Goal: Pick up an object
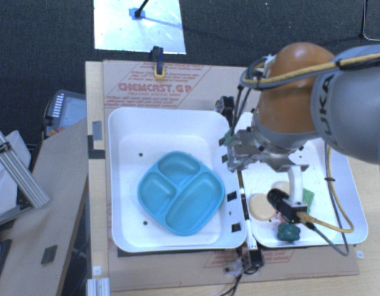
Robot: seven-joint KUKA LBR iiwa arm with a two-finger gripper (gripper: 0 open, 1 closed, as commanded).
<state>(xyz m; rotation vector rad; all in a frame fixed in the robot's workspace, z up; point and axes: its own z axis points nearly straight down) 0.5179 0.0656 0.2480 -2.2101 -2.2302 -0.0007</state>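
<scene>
Two white bins lie side by side on a printed cardboard sheet (177,82), which carries red lettering and a yellow clip (159,68) at its far edge.

The left bin (131,142) holds one blue plate (180,193) with three compartments. The plate lies flat, near the middle of the bin floor and closer to the near wall, and nothing rests on it.

The right bin (348,201) holds the small things, all gathered in its near half. A tan disc (260,207) lies flat just beside the wall shared with the left bin. A paler round piece (280,188) sits just behind it and a little to the right. A dark teal lump (289,232) lies near the front wall, to the right of the tan disc. A small green block (308,197) sits farther right, partly hidden by the robot's own hardware.

The grey arm (350,103) reaches in from the right, its orange band bulging above the wrist. The gripper (262,156) hangs over the far left part of the right bin, close to the shared wall and above the paler round piece. Whether it is parted or closed cannot be told from this angle, and nothing can be seen gripped in it.
</scene>
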